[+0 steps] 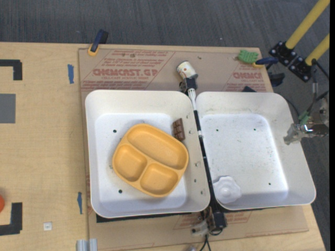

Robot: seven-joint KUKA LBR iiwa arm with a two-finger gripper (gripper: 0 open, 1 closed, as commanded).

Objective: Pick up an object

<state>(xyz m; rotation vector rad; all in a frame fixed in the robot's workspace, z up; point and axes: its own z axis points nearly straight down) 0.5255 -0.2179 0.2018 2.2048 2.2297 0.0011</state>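
Yellow tray (pixel 150 160), 3 compartments, lies tilted in left bin (pixel 99 140)

The two white bins (pixel 99 109) look like smooth, faintly glossy plastic, the right one speckled with dark grit, the yellow divided tray (pixel 151 159) matt smooth plastic, and the bench (pixel 36 156) pale, matt unfinished wood under printed brown cardboard (pixel 131 69).
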